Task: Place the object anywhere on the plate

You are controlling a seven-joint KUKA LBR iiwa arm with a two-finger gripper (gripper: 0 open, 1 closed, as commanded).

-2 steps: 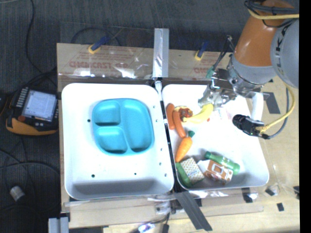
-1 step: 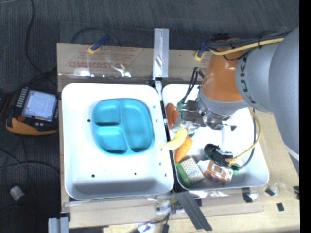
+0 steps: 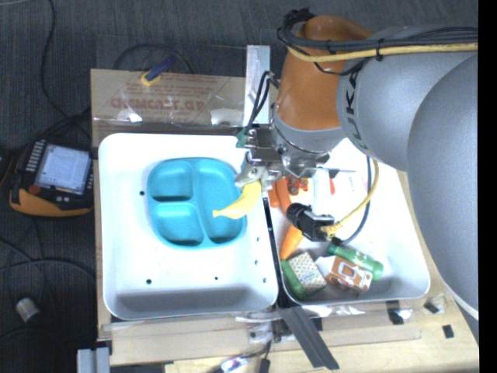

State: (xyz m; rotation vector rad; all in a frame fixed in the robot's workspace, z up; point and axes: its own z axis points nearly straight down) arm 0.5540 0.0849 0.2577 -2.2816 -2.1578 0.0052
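Hanging from the pincer (image 3: pixel 253 179), a yellow banana (image 3: pixel 238 203) is being gripped at its upper end between the fingers, above the right edge of the blue plate (image 3: pixel 186 204). The plate, divided into compartments, is being carried by the left white bin (image 3: pixel 124 286) on the worktop. The banana's lower tip is being seen over the plate's right-hand compartment; whether it is touching the plate cannot be told. In the right white bin (image 3: pixel 415 274), a carrot (image 3: pixel 290 241), a green bottle (image 3: pixel 356 257) and small packaged items are being kept together.
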